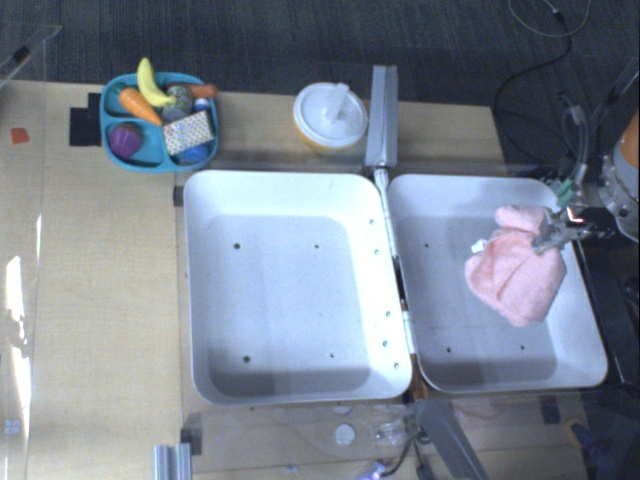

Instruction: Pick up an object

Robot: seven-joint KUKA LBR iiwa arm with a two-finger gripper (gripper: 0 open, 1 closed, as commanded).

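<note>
So there's two shallow white bins side by side on the desk. The left bin sits around 9 o'clock from the right bin, and the two nearly touch along a grey divider rail that sticks up toward 12 o'clock.

The pink cloth is the task's thing here. It's a crumpled, bunched-up lump lying in the right bin, over toward that bin's 3 o'clock side, a bit above its middle. The arm comes in from 3 o'clock and the tool is right at the cloth's upper edge, around 1 o'clock of the lump, touching or pinching a little peak of fabric. Honestly it's too small and dark to make out, so whether the tool is spread or closed, can't tell.

Up at 11 o'clock on the desk there's a blue divided tray with toy food in it: a banana, a carrot, something purple. A white lidded tub sits at 12 o'clock just beside the rail. No readable writing or brand anywhere; a small red mark at the far 9 o'clock edge is too tiny to read.
</note>
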